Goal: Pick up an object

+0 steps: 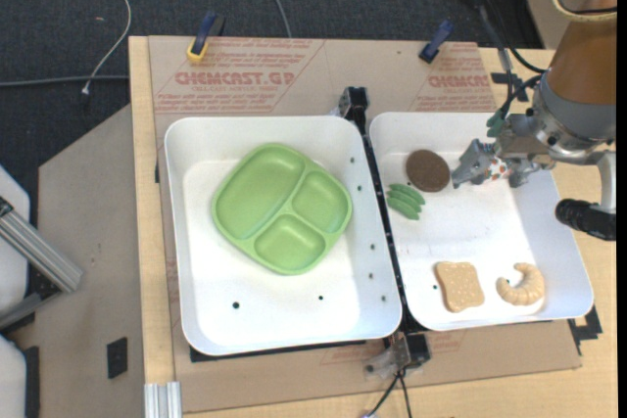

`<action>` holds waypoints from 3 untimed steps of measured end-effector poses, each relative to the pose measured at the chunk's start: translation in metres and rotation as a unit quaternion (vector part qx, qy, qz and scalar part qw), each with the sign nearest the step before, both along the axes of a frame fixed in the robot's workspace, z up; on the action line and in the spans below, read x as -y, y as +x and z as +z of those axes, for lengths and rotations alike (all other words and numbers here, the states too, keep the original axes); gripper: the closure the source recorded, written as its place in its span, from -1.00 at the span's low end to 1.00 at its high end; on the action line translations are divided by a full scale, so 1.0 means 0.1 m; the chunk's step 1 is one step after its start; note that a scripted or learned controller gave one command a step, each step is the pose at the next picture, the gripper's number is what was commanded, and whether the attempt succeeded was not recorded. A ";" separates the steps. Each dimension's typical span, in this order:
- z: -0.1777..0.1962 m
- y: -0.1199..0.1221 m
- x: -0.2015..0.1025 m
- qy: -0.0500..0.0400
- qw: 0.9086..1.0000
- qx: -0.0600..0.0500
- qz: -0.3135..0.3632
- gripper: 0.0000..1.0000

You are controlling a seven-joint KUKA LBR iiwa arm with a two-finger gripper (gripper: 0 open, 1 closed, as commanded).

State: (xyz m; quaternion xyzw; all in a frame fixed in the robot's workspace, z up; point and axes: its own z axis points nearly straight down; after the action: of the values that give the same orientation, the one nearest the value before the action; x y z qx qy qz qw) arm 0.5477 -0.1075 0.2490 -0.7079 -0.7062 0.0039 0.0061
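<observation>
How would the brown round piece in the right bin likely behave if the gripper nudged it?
The brown round piece looks flat-lying and disc-like, so it would probably slide rather than roll. The right bin looks smooth, so it may skid toward the green leafy piece.

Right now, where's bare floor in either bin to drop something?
Left bin: strips around the green divided plate, widest along the near edge. Right bin: open middle between the green leaf piece, toast and croissant. Crowded: far edge, brown round beside the gripper.
</observation>
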 end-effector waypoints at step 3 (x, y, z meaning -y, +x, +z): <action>-0.86 0.03 -0.04 0.000 1.000 0.004 0.001 -1.00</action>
State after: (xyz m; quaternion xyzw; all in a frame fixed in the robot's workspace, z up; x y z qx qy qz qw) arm 0.5506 -0.1030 0.1631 -0.7074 -0.7068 0.0015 0.0032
